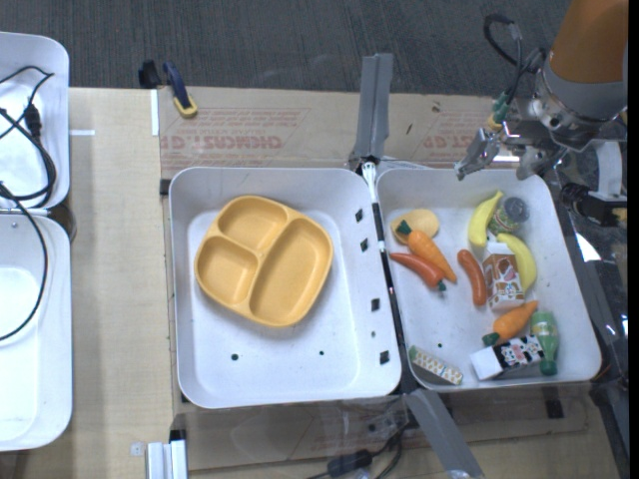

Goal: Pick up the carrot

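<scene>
The carrot (pixel 427 246) lies at nine o'clock in the right bin (pixel 574 297), touching a red pepper (pixel 416 268). The gripper (pixel 483 155) hovers unladen above the bin's twelve o'clock rim, fingers apparently parted, probably staged for descent.

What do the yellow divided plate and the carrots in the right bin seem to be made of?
Yellow divided plate: probably moulded plastic, matte, with one even colour and rounded compartment walls. Carrots: likely plastic or rubber toy food, smooth and uniformly orange with green ends; the view does not settle which.
</scene>
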{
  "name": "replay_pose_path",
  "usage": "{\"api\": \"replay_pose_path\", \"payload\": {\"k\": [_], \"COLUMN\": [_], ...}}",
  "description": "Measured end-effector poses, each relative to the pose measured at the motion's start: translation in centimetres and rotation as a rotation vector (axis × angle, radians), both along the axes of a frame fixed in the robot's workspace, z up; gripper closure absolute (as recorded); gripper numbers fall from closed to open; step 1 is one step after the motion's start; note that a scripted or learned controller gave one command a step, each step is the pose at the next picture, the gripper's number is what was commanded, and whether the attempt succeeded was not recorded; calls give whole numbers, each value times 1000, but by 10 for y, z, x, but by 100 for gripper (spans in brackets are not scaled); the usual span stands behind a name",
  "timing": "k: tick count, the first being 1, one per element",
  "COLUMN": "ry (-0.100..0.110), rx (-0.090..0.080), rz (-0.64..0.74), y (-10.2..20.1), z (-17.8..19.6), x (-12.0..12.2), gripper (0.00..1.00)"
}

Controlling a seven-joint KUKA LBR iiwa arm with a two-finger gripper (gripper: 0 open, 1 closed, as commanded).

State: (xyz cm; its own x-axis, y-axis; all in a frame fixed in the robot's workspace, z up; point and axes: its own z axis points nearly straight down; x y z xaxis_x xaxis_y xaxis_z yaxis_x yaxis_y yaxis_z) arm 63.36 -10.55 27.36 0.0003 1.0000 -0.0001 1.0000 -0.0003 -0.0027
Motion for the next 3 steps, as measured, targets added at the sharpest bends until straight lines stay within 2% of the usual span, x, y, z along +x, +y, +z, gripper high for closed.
{"api": "replay_pose_path", "payload": {"k": [1,2,3], "ry": [0,-3,-13], "rx": [1,0,-5], "rz": [305,278,271], "y": [11,4,0], "z": [-105,-182,-167], "x": [-45,-41,-38], "gripper": [0,0,100]}}
